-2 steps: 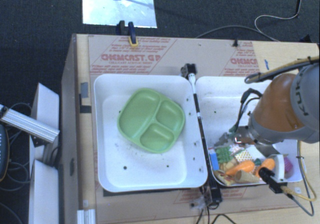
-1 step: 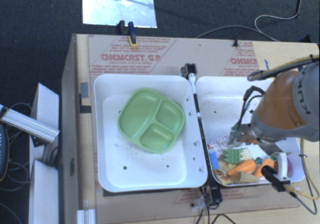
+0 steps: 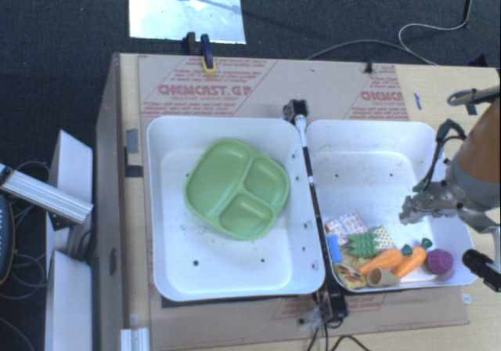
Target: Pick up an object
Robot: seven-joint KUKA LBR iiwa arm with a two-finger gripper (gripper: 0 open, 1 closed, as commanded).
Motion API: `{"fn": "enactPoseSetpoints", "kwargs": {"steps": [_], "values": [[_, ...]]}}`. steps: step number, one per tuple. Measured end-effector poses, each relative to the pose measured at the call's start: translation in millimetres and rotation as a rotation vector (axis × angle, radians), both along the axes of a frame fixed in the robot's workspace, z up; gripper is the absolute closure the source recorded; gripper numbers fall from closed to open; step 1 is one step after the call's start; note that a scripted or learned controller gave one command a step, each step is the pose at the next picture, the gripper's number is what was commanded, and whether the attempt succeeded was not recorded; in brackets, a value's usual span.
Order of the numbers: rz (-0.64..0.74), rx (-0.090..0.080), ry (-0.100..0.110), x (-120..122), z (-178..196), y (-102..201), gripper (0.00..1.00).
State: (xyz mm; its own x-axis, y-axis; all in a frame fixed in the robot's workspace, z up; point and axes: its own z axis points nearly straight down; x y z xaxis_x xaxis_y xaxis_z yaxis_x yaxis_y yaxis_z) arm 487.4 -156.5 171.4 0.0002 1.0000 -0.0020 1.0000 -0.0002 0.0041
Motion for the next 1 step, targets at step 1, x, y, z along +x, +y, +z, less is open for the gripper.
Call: {"fn": "enactPoseSetpoints", "kwargs": {"steps": [1], "values": [[0.001,0.001,0.001,-0.1,-0.5,0.7,0.0]]}}
